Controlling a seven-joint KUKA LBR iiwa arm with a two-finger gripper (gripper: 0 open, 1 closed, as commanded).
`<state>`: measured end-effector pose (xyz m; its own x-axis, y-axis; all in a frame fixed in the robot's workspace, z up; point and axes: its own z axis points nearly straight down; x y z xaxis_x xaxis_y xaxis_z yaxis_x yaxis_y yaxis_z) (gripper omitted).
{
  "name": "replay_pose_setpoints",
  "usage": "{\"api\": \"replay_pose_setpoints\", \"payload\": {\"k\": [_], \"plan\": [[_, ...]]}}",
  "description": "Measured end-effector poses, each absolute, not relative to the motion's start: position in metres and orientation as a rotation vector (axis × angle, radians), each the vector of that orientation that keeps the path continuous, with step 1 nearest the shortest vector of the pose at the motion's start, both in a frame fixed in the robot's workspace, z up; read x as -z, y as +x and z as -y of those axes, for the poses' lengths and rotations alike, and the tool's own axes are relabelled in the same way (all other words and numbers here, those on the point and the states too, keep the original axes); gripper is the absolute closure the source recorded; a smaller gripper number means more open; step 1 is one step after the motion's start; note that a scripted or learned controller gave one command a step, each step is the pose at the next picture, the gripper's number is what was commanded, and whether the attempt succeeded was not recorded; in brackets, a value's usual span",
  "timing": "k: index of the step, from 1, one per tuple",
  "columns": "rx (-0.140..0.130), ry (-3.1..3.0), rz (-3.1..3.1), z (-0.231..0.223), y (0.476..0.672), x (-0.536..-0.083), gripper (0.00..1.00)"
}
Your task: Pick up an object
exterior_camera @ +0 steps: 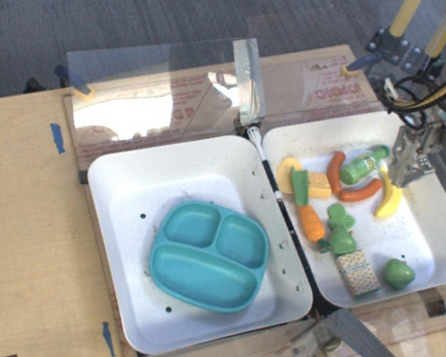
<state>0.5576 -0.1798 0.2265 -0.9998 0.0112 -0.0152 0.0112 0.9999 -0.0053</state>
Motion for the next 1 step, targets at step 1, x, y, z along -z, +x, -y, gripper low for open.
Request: {"api": "replay_pose_setpoints", "payload": {"k": [1], "plan": [[0.002, 0.011, -3.134, 0.1764, 0.5568, -0.2224, 0.00]]}}
